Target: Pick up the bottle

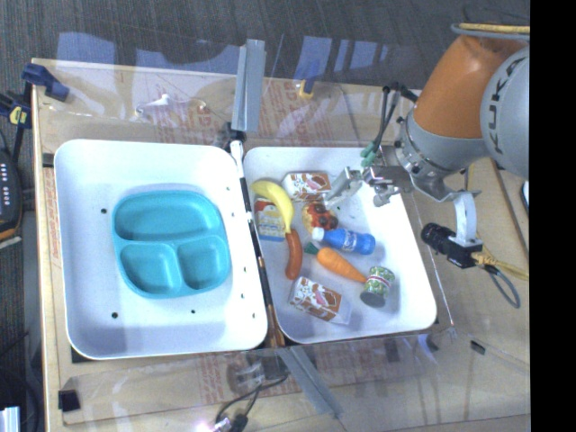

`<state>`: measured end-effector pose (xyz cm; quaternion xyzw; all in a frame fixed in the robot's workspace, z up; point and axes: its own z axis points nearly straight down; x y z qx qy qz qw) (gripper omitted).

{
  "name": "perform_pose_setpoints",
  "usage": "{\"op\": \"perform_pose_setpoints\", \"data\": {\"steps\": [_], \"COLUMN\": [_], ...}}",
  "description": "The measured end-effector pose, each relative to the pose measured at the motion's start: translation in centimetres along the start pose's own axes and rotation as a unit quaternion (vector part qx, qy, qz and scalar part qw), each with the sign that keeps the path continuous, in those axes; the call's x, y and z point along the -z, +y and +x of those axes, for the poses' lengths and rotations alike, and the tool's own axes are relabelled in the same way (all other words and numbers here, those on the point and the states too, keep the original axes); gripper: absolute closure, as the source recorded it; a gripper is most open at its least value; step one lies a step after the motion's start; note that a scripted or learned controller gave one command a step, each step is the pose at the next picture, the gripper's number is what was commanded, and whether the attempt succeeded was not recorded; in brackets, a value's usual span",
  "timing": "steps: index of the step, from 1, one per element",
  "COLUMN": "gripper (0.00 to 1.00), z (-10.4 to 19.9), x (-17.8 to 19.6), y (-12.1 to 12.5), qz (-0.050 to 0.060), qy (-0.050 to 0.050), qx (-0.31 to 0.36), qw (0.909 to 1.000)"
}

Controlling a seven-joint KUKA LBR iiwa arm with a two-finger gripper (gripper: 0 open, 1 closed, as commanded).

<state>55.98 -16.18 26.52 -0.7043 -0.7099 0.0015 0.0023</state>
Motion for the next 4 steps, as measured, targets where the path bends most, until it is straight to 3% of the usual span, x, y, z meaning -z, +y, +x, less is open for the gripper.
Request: {"op": "perform_pose_setpoints", "data": {"steps": [1, 2, 3, 4], "gripper": [0.00, 0.00, 1.00, 1.00], "z": [-4.9, -4.2, -4.2, 1.7], "x": [-13.3, -17.3, -16.3, -6.1], "y": [1.3, 0.4, 0.4, 3.9], "qz": [-0.001, -0.002, -0.001, -0.002], "qy": [-0.001, -0.001, -0.001, 0.000], "qx": [-0.043, -0.033, -0.031, 0.035], "qw": [0.9991, 0.9994, 0.9995, 0.9994]}}
